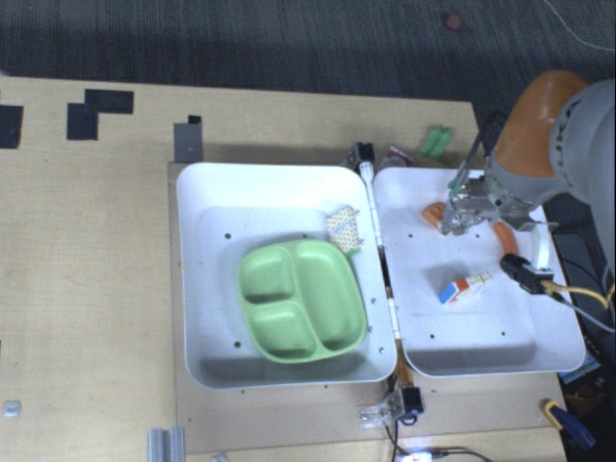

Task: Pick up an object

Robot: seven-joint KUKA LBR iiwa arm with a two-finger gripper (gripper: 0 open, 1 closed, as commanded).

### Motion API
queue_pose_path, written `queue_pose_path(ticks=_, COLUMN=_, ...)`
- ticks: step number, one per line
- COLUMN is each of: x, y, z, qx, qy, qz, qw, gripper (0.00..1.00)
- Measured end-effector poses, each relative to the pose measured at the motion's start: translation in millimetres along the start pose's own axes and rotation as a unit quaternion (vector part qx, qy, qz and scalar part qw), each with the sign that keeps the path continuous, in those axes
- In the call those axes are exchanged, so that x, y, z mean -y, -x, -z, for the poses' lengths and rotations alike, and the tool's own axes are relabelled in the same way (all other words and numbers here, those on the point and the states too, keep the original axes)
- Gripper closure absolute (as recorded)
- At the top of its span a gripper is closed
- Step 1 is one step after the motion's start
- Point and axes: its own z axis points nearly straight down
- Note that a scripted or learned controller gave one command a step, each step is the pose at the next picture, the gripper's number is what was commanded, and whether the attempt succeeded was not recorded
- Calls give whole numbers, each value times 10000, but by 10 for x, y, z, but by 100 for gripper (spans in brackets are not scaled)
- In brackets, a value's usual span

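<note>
Because the gripper [460,215] hangs over the orange object [435,216], finger state indiscernible, an off-centre descent could nudge it aside.

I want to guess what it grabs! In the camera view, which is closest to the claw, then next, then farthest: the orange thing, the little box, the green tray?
From the claw:
1. Orange thing, right beside it in the right bin.
2. Little box, lower in the same bin.
3. Green tray, over in the left bin.
</note>
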Motion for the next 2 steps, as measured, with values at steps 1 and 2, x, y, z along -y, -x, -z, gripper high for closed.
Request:
queue_pose_path(ticks=1, x=1, y=0, z=-1, qx=0, qy=-1, qz=0, qw=10000, gripper=0)
queue_pose_path(ticks=2, x=-16, y=-9, z=112, qx=-2, qy=22, qz=5, qw=10000, gripper=100)
